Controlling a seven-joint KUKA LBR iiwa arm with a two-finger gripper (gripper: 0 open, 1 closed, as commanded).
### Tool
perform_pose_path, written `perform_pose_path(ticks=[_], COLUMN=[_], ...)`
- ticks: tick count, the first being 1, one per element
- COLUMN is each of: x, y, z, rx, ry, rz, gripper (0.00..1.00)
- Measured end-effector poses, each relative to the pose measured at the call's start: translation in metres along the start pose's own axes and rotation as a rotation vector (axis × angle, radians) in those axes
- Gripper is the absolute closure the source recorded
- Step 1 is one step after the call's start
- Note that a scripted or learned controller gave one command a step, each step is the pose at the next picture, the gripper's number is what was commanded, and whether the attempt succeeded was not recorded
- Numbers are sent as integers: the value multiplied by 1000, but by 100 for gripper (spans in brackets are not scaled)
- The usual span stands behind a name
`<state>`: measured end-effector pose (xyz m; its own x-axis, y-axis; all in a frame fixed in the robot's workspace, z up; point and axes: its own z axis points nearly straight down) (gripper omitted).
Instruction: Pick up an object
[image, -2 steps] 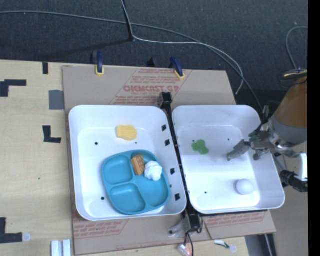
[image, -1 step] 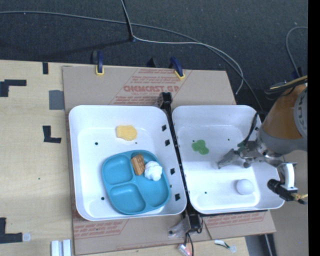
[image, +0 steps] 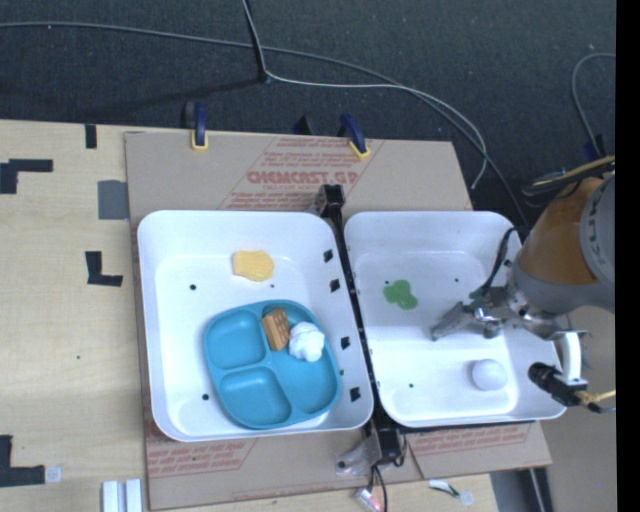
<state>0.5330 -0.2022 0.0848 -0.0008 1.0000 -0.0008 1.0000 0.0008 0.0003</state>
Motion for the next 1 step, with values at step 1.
perform_pose_path(ticks=[1], x=[0], y=[1], z=[-12], rx=[-3], ry=[-1], rz=[0], gripper=[100])
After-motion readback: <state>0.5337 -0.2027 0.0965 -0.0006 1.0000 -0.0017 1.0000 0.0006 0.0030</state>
